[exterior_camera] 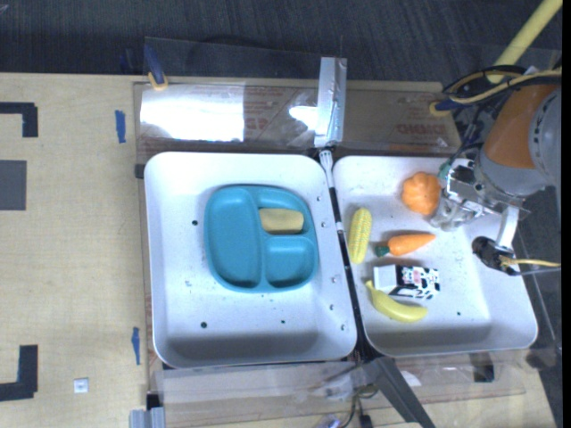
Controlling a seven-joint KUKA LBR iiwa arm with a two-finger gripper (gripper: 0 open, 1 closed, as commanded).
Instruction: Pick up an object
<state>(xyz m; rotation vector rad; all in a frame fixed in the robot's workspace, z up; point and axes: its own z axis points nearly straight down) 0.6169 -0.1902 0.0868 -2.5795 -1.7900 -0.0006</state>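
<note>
An orange, round, pumpkin-like toy [418,192] is seen in the upper part of the right bin [473,319], right of the frame's centre. Its surface is bright orange and slightly lumpy. The gripper [451,210] is placed just beside it on its right, at the bin's upper right corner; whether the two are touching cannot be told, and whether the gripper is open or closed cannot be made out either. The grey arm [522,145] with its orange band is seen at the right edge of the frame.

In the same bin, a yellow corn cob [359,234] is laid upright along the left wall. A carrot [408,243] with a green tip is laid across the middle, below the orange toy. Lower down, a small white carton with black markings [407,280] is found, and a yellow banana [396,306] is curved just beneath it, touching or nearly so.

The left bin [169,266] is occupied by a blue divided plate [236,239] near its centre. A pale yellow, bread-like piece [282,220] is held in the plate's upper right compartment.
</note>
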